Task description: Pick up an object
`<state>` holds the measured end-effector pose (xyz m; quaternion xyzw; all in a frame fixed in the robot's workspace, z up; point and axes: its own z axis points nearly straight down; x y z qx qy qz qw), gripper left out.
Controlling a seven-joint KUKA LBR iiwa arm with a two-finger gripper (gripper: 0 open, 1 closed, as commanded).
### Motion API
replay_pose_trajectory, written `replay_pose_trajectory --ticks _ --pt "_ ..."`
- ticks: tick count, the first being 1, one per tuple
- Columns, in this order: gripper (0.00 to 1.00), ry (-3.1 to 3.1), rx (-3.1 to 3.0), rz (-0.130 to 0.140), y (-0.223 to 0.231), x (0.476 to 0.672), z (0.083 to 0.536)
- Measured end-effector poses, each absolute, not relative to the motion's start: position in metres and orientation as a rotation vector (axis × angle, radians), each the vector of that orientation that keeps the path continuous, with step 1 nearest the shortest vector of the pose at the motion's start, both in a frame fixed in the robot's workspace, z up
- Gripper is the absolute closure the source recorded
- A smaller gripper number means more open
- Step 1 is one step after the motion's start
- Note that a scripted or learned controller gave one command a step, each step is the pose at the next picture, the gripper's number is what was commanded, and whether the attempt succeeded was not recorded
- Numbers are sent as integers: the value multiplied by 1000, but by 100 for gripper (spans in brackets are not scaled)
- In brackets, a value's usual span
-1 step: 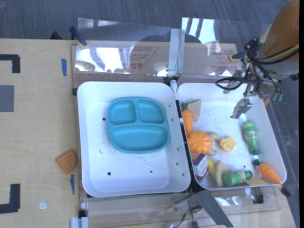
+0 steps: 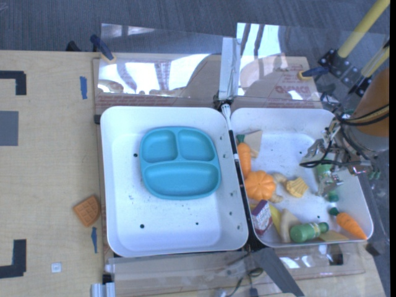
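jaws state unclear – low in right bin [image 2: 272, 119], green bottle [image 2: 307, 231], carrot [image 2: 350, 225], pumpkin [image 2: 260, 185] nearby

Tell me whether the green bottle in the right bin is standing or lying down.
Lying down. The green bottle rests on its side on the floor of the right bin, its pale neck pointing toward the carrot.

Your arm [image 2: 374, 104] comes in from the right edge of the view, its orange band showing just above the wrist, and it leans down over the right-hand bin's far right side. The wrist carries a tangle of cables and small fittings, and the gripper [image 2: 328, 179] hangs below it, pointing down toward the bin's right edge. From this slanted view you cannot make out how the tips are set; the wiring and fittings blur together there.
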<state>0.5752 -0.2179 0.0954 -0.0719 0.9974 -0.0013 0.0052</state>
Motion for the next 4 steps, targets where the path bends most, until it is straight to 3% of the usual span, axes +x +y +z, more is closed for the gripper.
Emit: replay_pose_trajectory --ticks 2,3,4 --pt "0 3114 -319 -7 -223 584 89" --pt "0 3109 -373 -5 -223 605 88" --pt "0 3114 -333 -3 -202 589 89"
